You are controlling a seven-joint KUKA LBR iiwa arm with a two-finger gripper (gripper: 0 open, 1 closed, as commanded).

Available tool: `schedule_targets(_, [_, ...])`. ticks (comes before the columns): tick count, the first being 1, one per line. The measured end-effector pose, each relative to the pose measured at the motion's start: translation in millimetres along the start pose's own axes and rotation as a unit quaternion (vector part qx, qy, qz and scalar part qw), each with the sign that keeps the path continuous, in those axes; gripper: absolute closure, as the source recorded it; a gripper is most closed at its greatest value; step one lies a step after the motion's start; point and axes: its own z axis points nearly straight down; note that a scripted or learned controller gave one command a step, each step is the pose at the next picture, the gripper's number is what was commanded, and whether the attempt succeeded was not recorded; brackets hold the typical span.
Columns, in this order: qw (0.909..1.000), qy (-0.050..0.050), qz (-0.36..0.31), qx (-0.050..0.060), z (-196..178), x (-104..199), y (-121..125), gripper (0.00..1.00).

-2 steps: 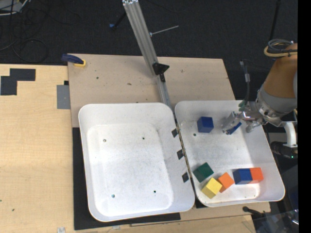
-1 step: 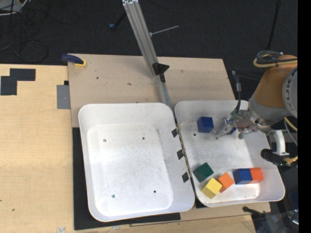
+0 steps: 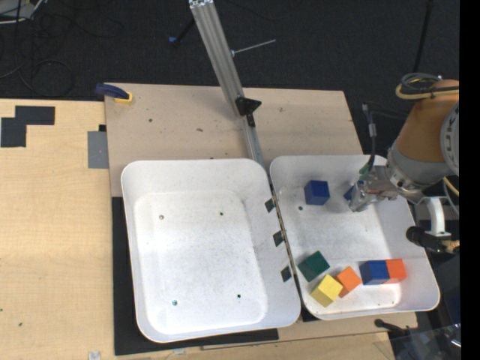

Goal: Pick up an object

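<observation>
Gripper [image 3: 360,199] low in the right bin [image 3: 420,302], just right of the blue cube [image 3: 316,192]; something bluish sits at its tip, unclear what. Cannot tell how the claw is set. Step, by my reading: closing in for a grasp. Next calls for centring over the cube. Open floor around the cube; bin's far rim near behind it.

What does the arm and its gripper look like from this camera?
The arm is rounded, with a wide orange band above a grey wrist section. A dark cable loops over its top. The gripper is small, metallic grey with dark parts. I see no markings.
</observation>
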Motion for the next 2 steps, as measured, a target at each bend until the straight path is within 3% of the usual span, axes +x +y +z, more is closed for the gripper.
schedule_targets(2, [1.0000, -0.001, -0.003, -0.003, -96, -1, 7, 1.00])
